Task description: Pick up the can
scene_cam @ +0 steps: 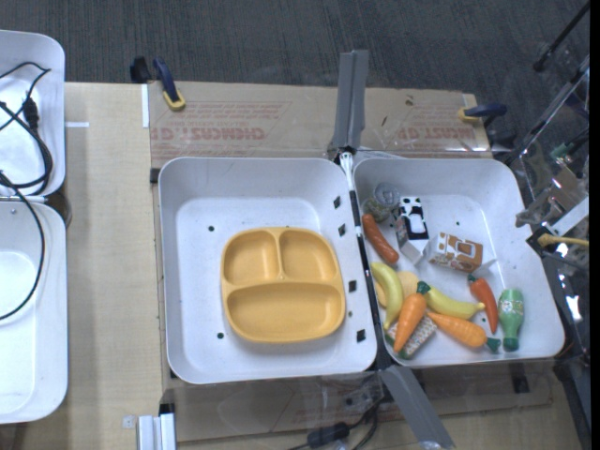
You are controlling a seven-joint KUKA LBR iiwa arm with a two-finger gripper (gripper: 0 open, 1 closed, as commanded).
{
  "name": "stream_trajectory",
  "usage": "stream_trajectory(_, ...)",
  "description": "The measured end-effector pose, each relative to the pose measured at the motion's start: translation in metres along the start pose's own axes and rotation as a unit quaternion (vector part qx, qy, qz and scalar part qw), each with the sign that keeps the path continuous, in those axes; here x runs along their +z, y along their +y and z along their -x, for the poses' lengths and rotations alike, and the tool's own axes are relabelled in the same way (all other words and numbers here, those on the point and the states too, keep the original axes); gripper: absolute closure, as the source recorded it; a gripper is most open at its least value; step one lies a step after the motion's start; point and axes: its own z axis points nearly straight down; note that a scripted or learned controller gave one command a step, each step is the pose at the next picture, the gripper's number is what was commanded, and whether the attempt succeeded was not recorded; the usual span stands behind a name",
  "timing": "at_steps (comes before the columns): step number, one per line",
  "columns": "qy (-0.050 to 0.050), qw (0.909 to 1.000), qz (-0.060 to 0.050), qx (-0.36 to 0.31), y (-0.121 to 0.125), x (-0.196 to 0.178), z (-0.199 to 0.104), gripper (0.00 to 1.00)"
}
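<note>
The can [382,199] is a small grey metallic thing lying near the far left corner of the right bin [511,190]. It rests close to the bin's left wall. A black-and-white carton [412,217] sits just to its right, and a long red-orange vegetable [380,240] lies just in front of it. Nothing touches the can from above.
The right bin also holds a brown-and-white box [457,252], two bananas [389,286], several carrots [457,328] and a green bottle [510,318]. A yellow divided plate [281,283] lies in the left bin [187,251]. Metal framework [553,204] stands at the right edge.
</note>
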Motion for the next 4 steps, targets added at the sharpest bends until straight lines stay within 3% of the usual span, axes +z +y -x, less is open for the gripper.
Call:
stream_trajectory(1,0.001,0.9985,-0.003,-0.054,0.020,0.063,-0.043,0.00)
stream_trajectory(2,0.000,0.9810,-0.001,-0.194,-0.021,0.127,-0.050,0.00)
stream_trajectory(3,0.000,0.9771,0.001,-0.213,0.026,-0.072,-0.117,0.00)
stream_trajectory(4,0.001,0.9729,0.000,-0.231,0.043,0.064,-0.098,0.00)
